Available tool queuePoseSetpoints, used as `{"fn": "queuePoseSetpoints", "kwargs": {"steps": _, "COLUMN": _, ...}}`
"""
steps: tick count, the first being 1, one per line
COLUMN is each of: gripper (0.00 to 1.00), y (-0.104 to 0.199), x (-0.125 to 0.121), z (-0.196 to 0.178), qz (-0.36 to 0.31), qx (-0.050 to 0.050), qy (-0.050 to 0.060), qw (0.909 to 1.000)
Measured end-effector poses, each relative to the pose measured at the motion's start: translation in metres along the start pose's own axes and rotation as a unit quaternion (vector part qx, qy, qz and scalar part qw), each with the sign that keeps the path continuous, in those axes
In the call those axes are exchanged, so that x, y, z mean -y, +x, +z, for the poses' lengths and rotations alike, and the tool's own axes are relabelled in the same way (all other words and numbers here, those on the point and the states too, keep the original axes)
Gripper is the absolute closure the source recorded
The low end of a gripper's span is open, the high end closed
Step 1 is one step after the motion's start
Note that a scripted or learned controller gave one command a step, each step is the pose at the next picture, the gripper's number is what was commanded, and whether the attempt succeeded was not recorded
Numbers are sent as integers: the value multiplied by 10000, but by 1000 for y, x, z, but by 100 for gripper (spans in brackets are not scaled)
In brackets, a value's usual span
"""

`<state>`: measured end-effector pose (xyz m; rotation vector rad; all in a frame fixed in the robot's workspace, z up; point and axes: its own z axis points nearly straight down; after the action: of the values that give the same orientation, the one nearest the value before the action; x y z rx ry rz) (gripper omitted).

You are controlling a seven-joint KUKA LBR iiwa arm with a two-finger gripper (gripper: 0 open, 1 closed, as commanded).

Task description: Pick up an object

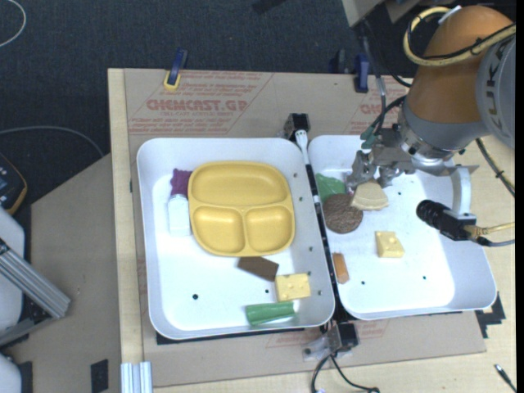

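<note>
My gripper hangs over the back left part of the right bin, reaching in from the right. Directly under its tip lies a tan bread-like piece; whether the two touch is unclear. A round brown cookie lies just left of and below the tan piece, and a green piece sits behind the cookie by the bin's left wall. A yellow cheese wedge rests near the bin's middle. A small orange stick lies along the left wall nearer the front.
The left bin holds a yellow divided plate, a purple and white bottle, a brown slab, a yellow cheese cube and a green stick. A black cylinder with a cable sticks out over the right bin.
</note>
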<state>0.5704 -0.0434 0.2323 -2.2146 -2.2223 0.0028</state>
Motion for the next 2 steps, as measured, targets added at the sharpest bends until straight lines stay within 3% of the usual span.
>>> {"fn": "queuePoseSetpoints", "kwargs": {"steps": 1, "gripper": 100, "y": 52, "x": 10, "z": -2, "qz": -14, "qx": -6, "qy": -5, "qw": 10000}}
{"fn": "queuePoseSetpoints", "kwargs": {"steps": 2, "gripper": 100, "y": 89, "x": 40, "z": 3, "qz": -3, "qx": -1, "qy": 5, "qw": 10000}}
